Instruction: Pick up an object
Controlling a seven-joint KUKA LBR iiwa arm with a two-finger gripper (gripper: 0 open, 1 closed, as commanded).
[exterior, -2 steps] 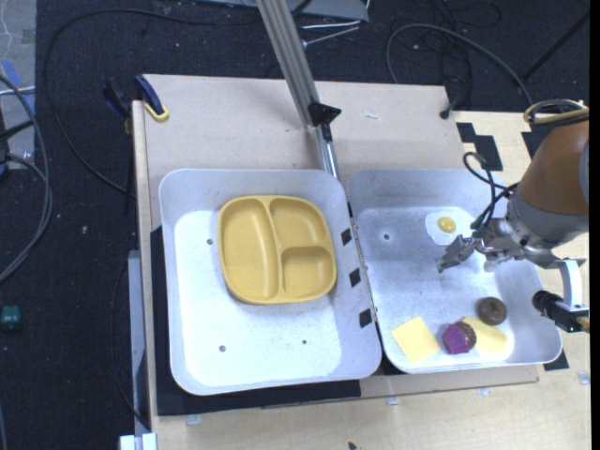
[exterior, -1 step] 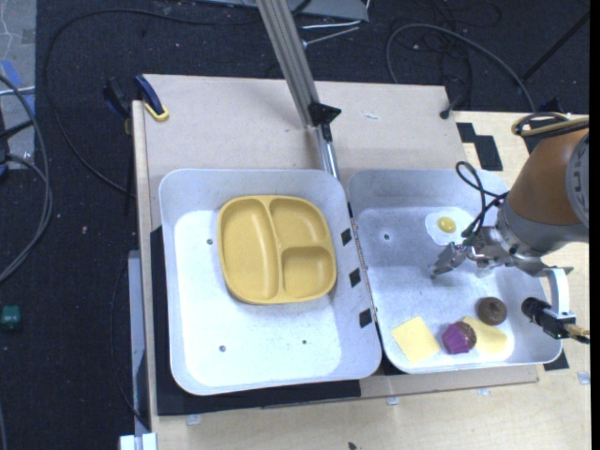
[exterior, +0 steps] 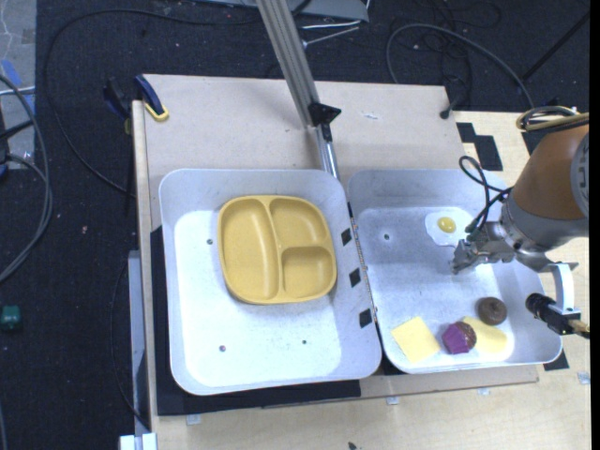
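Bench (exterior: 394,111): tan board across the middle of the frame, bearing both bins.
Left bin (exterior: 187,298): white, centre-left.
Right bin (exterior: 403,279): white, centre-right, just beside the left bin.
Arm (exterior: 553,190): right edge, orange band above grey wrist, reaching over the right bin.
Tray (exterior: 277,248): yellow, three compartments, in the left bin's upper part.
Gripper (exterior: 466,256): low over the right bin's upper right, just below the egg; whether the fingers are apart or together cannot be told.
Yellow square (exterior: 415,338): flat, right bin's lower edge.
Fried egg (exterior: 442,225): white with yellow yolk, right bin's upper right.
Purple piece (exterior: 458,337): right of the yellow square.
Brown piece (exterior: 491,310): round, just above and right of the purple piece.
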